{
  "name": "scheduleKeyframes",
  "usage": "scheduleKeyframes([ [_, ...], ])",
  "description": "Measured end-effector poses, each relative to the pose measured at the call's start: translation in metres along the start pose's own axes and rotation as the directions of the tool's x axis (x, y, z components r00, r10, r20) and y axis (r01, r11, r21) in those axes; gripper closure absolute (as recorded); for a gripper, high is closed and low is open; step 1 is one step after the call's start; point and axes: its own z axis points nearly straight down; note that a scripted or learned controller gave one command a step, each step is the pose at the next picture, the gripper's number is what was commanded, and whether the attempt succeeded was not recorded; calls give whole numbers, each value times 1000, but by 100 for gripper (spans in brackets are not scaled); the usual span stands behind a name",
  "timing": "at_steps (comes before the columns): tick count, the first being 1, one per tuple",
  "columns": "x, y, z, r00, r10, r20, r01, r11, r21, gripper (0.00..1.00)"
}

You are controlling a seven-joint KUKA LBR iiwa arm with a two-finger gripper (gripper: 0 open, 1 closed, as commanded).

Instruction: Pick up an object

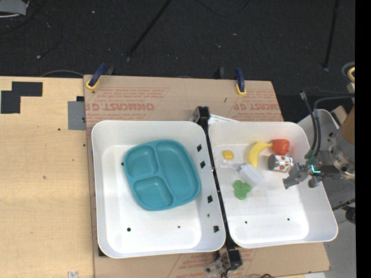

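Over the right bin's [272,236] right edge hangs the gripper [298,177], its dark fingers reaching in above the bin floor; whether they are open or closed cannot be told, and nothing is seen between them. Just beside the tips, toward the bin's far right corner, lies a can [280,163], with a red piece [280,145] behind it and a banana [258,152] to its left. A yellow disc [228,154], a clear bottle [250,173] and a green toy [242,189] sit near the bin's left edge. A teal plate [161,174] lies in the left bin [110,230].
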Motion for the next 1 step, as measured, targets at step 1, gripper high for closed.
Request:
scheduleKeyframes([
  [1,0,0,-10,1000,0,0,0,1000,0,100],
])
